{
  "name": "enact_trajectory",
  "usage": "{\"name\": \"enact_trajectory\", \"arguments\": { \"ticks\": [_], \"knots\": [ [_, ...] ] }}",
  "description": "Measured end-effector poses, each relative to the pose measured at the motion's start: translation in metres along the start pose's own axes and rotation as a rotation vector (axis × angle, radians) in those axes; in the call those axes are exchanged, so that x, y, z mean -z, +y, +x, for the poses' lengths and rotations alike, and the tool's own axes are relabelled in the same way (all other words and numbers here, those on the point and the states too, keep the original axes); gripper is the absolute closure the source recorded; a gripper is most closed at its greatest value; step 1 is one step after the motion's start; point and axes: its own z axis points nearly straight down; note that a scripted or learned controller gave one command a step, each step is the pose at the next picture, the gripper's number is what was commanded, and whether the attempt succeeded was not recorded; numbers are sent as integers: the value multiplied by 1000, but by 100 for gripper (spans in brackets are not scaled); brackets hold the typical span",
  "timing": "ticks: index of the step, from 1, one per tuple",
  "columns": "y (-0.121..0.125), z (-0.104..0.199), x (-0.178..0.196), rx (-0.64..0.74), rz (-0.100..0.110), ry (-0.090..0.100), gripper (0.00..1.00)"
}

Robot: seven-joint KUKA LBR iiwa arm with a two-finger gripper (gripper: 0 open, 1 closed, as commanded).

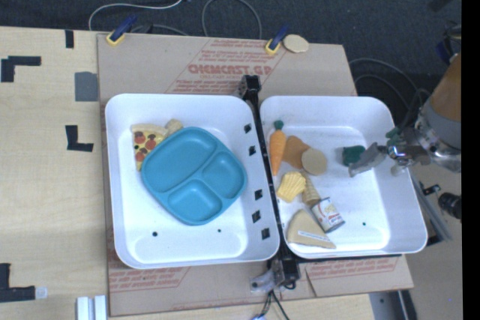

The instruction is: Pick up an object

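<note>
reaching in from the right, my gripper point(365, 159) hangs over the right bin point(375, 113), near its right wall. a small dark green object point(352, 155) sits at the fingertips; it looks blocky and dull, too small for me to name, and i cannot tell whether the tool is apart or clamped on it. well left of it lie a carrot point(277, 148), a tan round piece point(313, 161), a yellow piece point(291, 186), a small can point(328, 215) and a pale wedge point(307, 230). the left bin point(120, 183) holds a blue divided plate point(194, 174) and a pizza slice point(146, 139).
</note>
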Motion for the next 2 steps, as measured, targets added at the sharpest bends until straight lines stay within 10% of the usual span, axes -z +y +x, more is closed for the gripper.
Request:
{"name": "enact_trajectory", "arguments": {
  "ticks": [1, 2],
  "knots": [
    [-18, 76, -84, 5, 7, 5, 0],
    [-16, 64, -152, -1, -3, -2, 0]
  ]
}}
